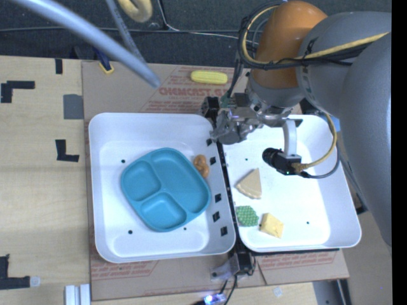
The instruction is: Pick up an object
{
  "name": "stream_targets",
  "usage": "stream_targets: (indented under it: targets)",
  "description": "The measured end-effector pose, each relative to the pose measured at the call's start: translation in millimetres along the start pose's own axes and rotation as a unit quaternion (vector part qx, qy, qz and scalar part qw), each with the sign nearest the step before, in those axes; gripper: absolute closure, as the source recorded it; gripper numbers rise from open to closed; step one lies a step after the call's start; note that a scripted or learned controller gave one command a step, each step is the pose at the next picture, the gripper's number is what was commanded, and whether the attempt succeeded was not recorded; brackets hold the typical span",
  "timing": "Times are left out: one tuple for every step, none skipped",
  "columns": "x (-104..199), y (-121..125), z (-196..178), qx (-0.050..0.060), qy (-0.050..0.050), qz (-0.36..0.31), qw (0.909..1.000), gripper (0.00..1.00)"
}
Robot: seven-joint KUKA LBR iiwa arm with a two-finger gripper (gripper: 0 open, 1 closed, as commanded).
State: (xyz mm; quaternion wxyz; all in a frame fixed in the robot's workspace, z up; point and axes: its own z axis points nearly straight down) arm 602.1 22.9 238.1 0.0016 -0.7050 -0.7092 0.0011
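Looking down on the counter (38, 170), you have the claw (230, 124) hanging over the divide between the two bins, near their far edge, under the orange wrist band (286, 33). Whether it is wide or narrow you cannot tell from this angle; the arm's bulk covers it.

In the right bin (318, 224), the pale wedge-shaped piece (250, 185) lies nearest the claw, toward you from it. Closer to the front rim sit a green textured piece (247, 216) and a yellow block (271, 225), just beside each other. In the left bin (108, 234), a blue divided plate (165, 188) takes up the middle, and a small brown object (201, 164) rests at its right edge, close below the claw and against the shared wall.

The right bin's middle and right stretch are open floor; the left bin has bare floor around the plate. Beyond the bins, a yellow banana-like item (208, 77) lies on the cardboard (127, 84). The arm hides the right bin's far corner, and a black cable (286, 161) loops over it.
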Motion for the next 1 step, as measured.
stream_targets:
  targets:
    - [61.6, 16.6, 5.5, -0.001, 0.0, -0.001, 1.0, 1.0]
